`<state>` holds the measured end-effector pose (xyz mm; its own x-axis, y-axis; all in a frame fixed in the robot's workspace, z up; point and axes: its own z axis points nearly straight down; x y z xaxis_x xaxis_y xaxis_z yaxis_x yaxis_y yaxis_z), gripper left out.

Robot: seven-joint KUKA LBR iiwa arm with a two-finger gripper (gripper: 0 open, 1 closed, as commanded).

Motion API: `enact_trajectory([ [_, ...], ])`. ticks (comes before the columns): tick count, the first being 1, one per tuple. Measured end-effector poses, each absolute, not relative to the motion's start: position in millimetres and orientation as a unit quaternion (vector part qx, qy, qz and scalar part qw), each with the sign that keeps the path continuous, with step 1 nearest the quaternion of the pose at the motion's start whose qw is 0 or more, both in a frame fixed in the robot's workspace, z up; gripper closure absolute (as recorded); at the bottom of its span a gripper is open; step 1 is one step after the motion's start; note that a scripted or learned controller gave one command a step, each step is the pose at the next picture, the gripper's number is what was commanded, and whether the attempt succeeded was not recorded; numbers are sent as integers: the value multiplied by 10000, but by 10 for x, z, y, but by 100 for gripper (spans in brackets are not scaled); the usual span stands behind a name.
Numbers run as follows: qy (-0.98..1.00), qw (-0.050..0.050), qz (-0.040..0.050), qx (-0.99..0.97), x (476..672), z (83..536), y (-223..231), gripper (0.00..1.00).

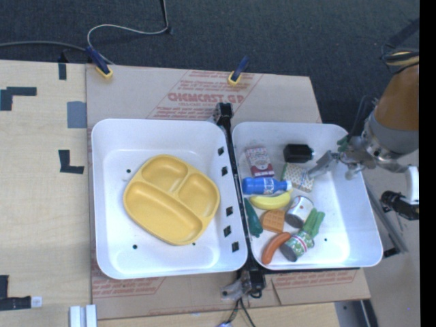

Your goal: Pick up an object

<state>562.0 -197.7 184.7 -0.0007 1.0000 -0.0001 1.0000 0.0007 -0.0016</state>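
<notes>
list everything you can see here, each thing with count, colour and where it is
bins: 2, white, side by side on the bench
divided plate: 1, yellow, left bin
black block: 1, black, right bin, far side
bottle: 1, blue with white label, right bin, near the divider
banana: 1, yellow, just below the bottle
carrot: 1, orange, right bin, near edge
cans: 2, silver and grey, right bin, lower middle
clamps: 2, yellow and blue, far edge of the cardboard
cable: 1, pale, on the dark floor
gripper: 1, grey, over the right bin's far right
</notes>
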Motion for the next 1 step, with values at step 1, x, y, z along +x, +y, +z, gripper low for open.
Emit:
enact_trajectory([
  [1, -7074, -12, -4, -7068, 5736, 861, -2058, 0],
])
